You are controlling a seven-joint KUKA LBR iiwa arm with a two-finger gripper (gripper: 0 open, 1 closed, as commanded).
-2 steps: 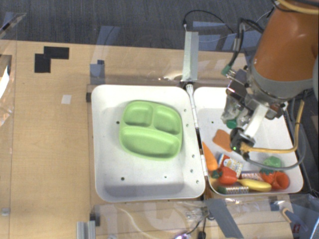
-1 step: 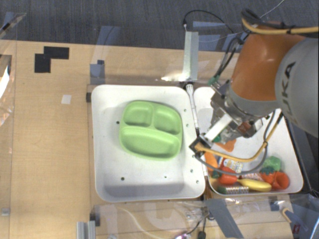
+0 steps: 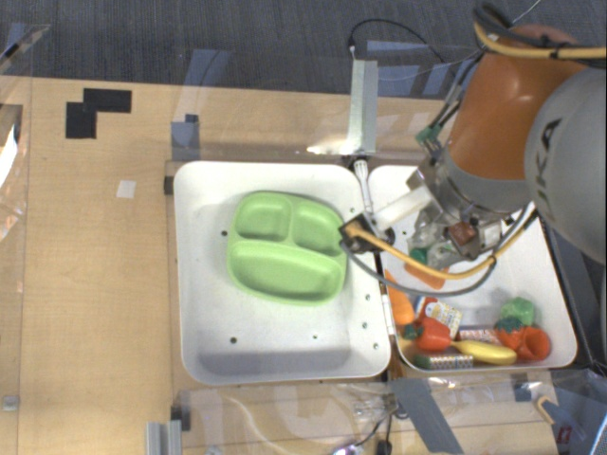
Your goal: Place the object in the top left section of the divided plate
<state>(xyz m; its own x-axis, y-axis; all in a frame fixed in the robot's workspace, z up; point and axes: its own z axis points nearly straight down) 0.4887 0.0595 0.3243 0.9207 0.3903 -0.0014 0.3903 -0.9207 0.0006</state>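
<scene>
Left white shallow bin [image 3: 204, 339]: one light-green moulded plastic divided plate [image 3: 285, 246], lying flat near the bin's upper middle, two small sections along its far side, one large section nearer the camera. All three sections hold nothing.

Right white shallow bin [image 3: 561, 325]: toy food heaped along the near edge — a yellow plastic banana [image 3: 484, 351], a red toy pepper [image 3: 433, 336], a green leafy toy piece [image 3: 518, 311], an orange round piece [image 3: 536, 343].

My pincer [image 3: 438, 245] hangs over this right bin, wrist and cables crowding it — how far it is open, I cannot tell.
</scene>
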